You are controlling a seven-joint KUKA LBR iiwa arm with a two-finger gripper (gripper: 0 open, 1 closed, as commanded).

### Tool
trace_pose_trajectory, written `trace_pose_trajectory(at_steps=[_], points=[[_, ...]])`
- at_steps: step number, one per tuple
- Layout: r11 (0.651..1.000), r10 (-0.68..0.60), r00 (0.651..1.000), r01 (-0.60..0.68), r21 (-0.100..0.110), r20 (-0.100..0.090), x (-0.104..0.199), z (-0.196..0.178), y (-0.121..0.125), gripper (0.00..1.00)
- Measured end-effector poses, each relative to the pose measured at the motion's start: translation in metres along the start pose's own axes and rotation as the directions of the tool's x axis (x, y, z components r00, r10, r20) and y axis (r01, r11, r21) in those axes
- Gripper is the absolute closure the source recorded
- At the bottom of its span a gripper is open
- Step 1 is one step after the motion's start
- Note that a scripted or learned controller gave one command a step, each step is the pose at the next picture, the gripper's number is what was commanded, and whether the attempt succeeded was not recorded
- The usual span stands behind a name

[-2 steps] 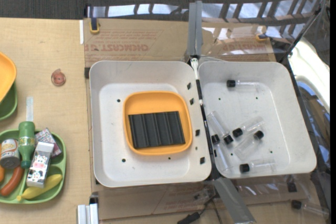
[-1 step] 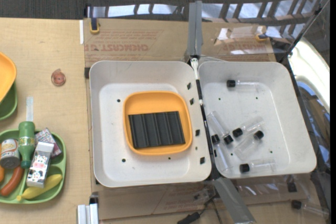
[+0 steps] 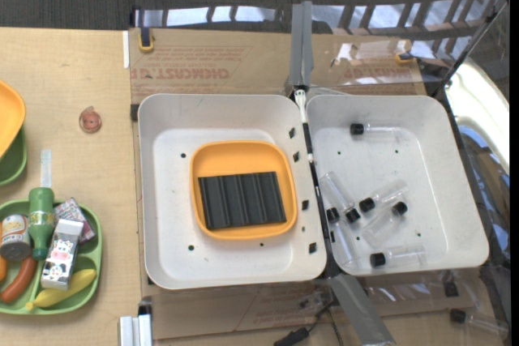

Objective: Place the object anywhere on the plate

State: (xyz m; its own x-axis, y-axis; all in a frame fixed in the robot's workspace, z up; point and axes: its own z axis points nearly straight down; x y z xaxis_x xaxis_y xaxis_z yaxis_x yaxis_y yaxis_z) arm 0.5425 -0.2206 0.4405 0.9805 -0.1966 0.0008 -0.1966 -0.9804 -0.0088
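Here, starting at the far left of the table (image 3: 65, 77): part of a yellow bowl (image 3: 8, 119) at the edge, and near it a small pink bit (image 3: 90, 121) lying alone on the wood. Below those, a green tray (image 3: 85, 275) full of toy food and a little green bottle.

Next, the left white bin (image 3: 158, 198). Inside it, right in the middle, an orange plate (image 3: 243, 156). Flat on the plate, a dark grey ridged mat (image 3: 243, 200), covering most of it.

Then the right white bin (image 3: 454, 174), touching the left one along the middle edge. Scattered in it, some clear little tubes (image 3: 381, 211) with black caps: one near the top, a bunch near the left wall, one near the bottom. Hard to see well, being see-through.

Cannot tell how the hand is set, spread or pressed together.

Probably the very first step: nothing lifted, all tubes lying in their bin, well apart from the plate. Most likely next: come down over one tube, maybe the lone one near the top with room around it, pinch it across the thin side, lift, cross to the left bin, set down on the plate. Slippery and round, so likely to roll away.
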Motion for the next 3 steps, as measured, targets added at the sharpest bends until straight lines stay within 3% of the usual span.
trace_pose_trajectory(at_steps=[1, 2, 3], points=[[1.000, 0.000, 1.000, 0.000, 0.000, 0.000, 0.015, 0.000, -0.003, 0.00], [1.000, 0.011, 1.000, -0.011, 0.001, 0.000, -0.049, -0.001, 0.011, 0.00], [1.000, 0.001, 1.000, -0.001, 0.001, -0.002, -0.055, -0.001, 0.012, 0.00]])
